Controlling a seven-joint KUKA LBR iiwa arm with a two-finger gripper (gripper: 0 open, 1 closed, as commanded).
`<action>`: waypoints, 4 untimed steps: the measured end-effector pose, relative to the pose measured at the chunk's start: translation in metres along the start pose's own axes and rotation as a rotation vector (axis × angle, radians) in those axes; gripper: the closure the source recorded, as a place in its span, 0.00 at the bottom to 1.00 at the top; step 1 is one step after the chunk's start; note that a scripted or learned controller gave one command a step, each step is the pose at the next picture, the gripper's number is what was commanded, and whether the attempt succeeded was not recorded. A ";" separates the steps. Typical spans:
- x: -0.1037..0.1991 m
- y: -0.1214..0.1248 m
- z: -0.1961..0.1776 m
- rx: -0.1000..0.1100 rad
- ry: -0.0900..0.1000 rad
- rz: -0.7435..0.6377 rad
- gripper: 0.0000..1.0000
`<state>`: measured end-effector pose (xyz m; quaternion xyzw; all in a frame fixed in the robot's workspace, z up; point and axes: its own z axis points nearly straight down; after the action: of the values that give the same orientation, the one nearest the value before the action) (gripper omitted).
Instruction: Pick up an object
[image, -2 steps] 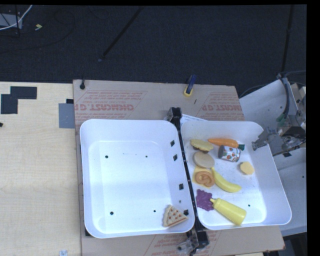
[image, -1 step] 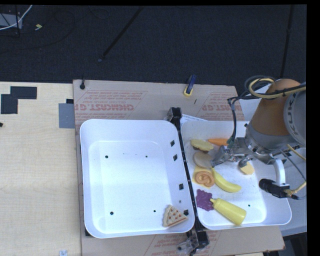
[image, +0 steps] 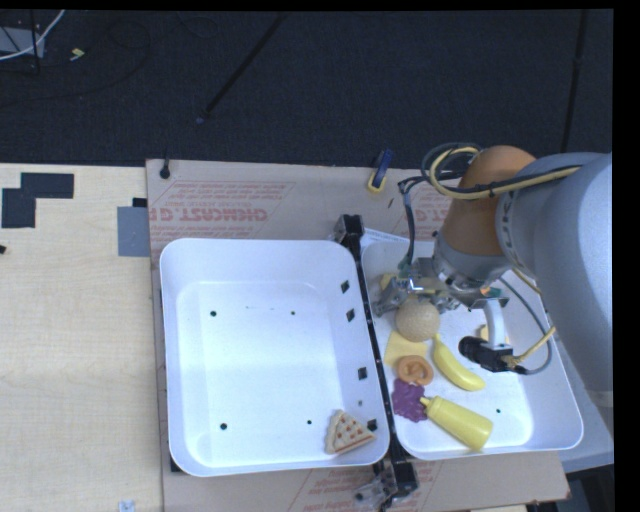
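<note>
The gripper (image: 418, 290) is being held low over the right bin (image: 545, 425), at that bin's upper left part, close to the divider between the two bins. How far its jaws are parted cannot be told, since the metal parts are being blurred against the wrist above them, and nothing is being seen between them.

The nearest thing is judged to be the target: a beige ball (image: 418, 321), which is lying just beside the gripper, on the side toward the lower edge of the view, touching or nearly touching it. Being round, the ball is showing no long axis and is pointing no way, so no turning of the wrist is being called for; a short shift toward the near rim and a drop would be needed.

A banana (image: 457, 366) is lying a little further on, its long axis being run from upper left to lower right. A yellow bottle (image: 459, 420) is lying near the front rim, its axis likewise slanting, its cap being pointed toward a purple piece (image: 407, 399). An orange disc (image: 415, 369) is resting on a yellow slab (image: 399, 347) between ball and purple piece.

In the left bin (image: 200, 300), a waffle wedge (image: 348, 433) is lying in the near right corner, well apart from the gripper.
</note>
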<state>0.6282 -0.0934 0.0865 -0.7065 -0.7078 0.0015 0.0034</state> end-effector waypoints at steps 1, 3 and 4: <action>0.075 0.012 -0.105 -0.009 -0.004 -0.001 0.00; 0.063 0.003 -0.104 -0.007 -0.001 -0.002 0.00; 0.061 0.003 -0.110 -0.001 -0.002 -0.002 1.00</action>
<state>0.6316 -0.0331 0.1968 -0.7057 -0.7085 0.0018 0.0022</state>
